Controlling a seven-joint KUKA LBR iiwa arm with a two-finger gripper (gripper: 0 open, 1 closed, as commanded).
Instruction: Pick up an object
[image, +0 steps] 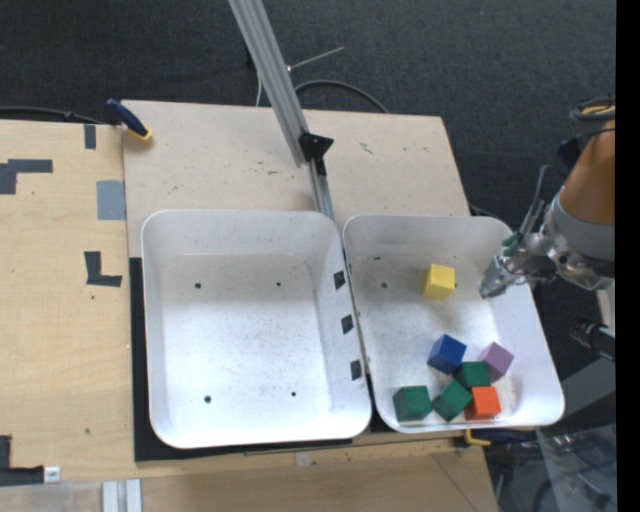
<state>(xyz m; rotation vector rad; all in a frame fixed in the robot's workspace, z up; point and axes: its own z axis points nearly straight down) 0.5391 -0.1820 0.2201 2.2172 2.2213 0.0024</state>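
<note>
The claw (497, 281) hangs over the right-hand edge of the right bin (400, 235), carried by the grey arm (590, 215) with its orange band, which enters from the right side of the view. Whether it is released or clenched I cannot tell; the tip is small and dark against the white wall, and nothing is seen gripped in it.

Just to the left of the claw, at about the same height in the view, a yellow cube (438, 281) sits alone on the bin floor, apart from the tip. Below the claw, toward the near corner of the same bin, the other blocks lie bunched together: a blue cube (446, 353), a purple cube (496, 358) beside it, a small green cube (475, 374) between them, and then a row of a green cube (411, 403), another green cube (452, 400) and an orange cube (485, 402) against the front wall.

Far to the left of the claw is the left bin (240, 225), touching the right one along a shared edge. Both rest on the desk (210, 150). A slanted metal rail (275, 75) runs from the top of the view down to the seam between the bins, up and left of the claw.
</note>
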